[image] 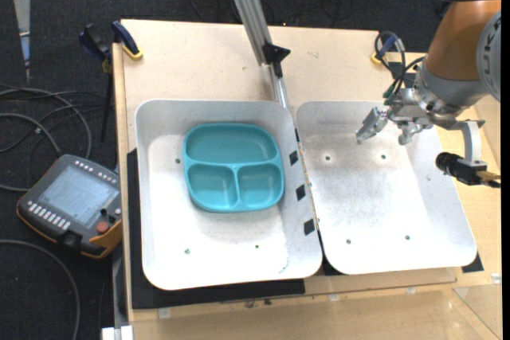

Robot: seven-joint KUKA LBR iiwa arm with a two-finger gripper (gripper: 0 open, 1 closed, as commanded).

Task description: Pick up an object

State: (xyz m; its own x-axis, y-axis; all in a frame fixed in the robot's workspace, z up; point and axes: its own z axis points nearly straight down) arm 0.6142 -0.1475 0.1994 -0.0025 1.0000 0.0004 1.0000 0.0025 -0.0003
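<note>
Over right bin, gripper spread open, holding nothing.

Even, bright overhead light falls across the tabletop at the centre of the frame, while the floor along the left side and top stays dim. The two white bins read near full brightness, the left bin with a soft grey shadow under its lower edge. The turquoise tray at centre left shows a mild sheen and only faint shade inside its compartments. Broad glare sits on the orange band at upper right. Focus is fairly sharp across the middle; the end effector looks slightly soft, and fine detail is grainy.
</note>
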